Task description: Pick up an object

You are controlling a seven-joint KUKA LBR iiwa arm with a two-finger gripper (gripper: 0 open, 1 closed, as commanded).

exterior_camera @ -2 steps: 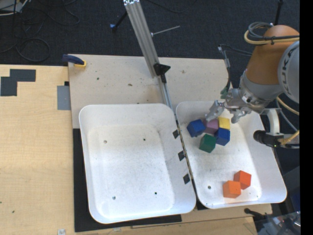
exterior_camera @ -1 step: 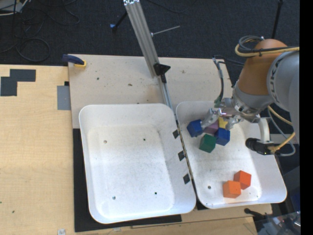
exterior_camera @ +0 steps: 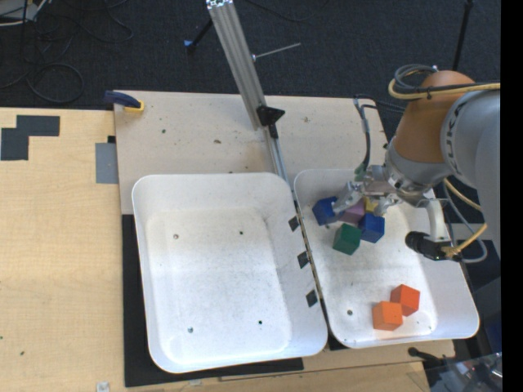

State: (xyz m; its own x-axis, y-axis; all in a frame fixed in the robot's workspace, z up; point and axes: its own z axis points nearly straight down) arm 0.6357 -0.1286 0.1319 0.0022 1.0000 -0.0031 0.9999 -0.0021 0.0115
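Right white bin (exterior_camera: pixel 458 317): gripper (exterior_camera: pixel 365 196), grasp state indeterminable, directly over block cluster (exterior_camera: pixel 351 219); orange blocks (exterior_camera: pixel 395 307) lower right, well apart.

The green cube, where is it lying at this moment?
In the camera view the green cube lies in the right bin, in its upper half, just below the purple block and beside a blue cube on its right.

blocks (exterior_camera: pixel 350 223) in right bin (exterior_camera: pixel 458 300), beside left bin (exterior_camera: pixel 163 317)
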